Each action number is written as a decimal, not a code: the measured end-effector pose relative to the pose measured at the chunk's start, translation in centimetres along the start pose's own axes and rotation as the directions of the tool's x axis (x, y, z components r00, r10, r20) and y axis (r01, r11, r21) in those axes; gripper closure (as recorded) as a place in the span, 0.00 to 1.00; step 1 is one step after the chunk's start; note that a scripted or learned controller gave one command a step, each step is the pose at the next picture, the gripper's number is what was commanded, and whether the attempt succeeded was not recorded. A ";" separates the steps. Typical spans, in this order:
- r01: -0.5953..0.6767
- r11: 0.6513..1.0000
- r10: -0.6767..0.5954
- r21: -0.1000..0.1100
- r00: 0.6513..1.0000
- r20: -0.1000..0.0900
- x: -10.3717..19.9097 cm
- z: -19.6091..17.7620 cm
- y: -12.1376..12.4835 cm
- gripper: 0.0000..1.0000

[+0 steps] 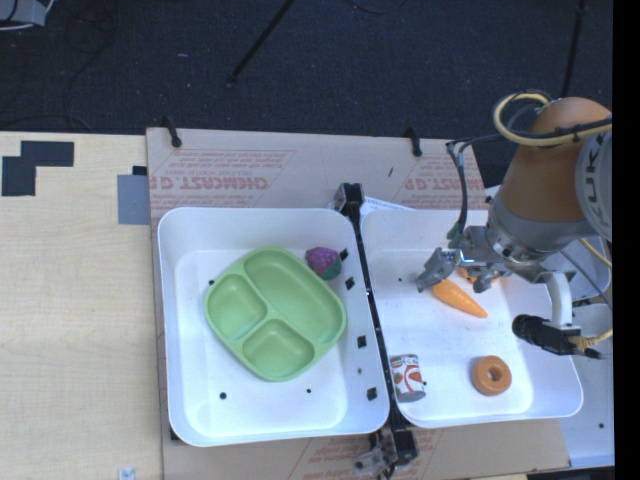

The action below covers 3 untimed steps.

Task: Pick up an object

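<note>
I see my tool [458,268] low over the right bin [560,403], near its back half, hanging off the grey arm [545,203] with its orange band that comes in from the right. From this slanted view I cannot tell how the tool is set. Directly under and just in front of it lies the carrot [460,299], pointing toward the bin's right front; its thick end sits right at the tool, though I cannot say whether they touch. Farther forward in the same bin I have an orange ring-shaped doughnut [491,375], and to its left a small red-and-white can [406,377] lying against the divider between the bins. Across that divider, the left bin [190,408] carries a green sectioned plate [275,313], with a purple bunch of grapes [322,260] touching its back rim. Both bins rest on a cardboard sheet [250,173] on the pale worktop [75,318].
</note>
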<state>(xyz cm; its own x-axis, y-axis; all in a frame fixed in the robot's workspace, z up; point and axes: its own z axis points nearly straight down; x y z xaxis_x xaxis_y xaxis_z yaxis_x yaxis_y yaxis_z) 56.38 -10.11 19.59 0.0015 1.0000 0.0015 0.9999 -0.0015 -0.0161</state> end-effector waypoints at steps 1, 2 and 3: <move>0.002 1.000 -0.002 -0.015 1.000 0.002 0.0 -0.8 0.3 0.00; 0.002 1.000 -0.002 -0.007 1.000 0.000 0.5 5.6 0.6 0.00; 0.002 1.000 -0.002 -0.009 1.000 0.000 0.6 10.9 0.5 0.00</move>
<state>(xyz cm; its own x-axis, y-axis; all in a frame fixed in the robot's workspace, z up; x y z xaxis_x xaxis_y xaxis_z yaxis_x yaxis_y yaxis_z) 56.73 -9.50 8.64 -0.0002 1.0000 0.0015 1.0000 0.0002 -0.0073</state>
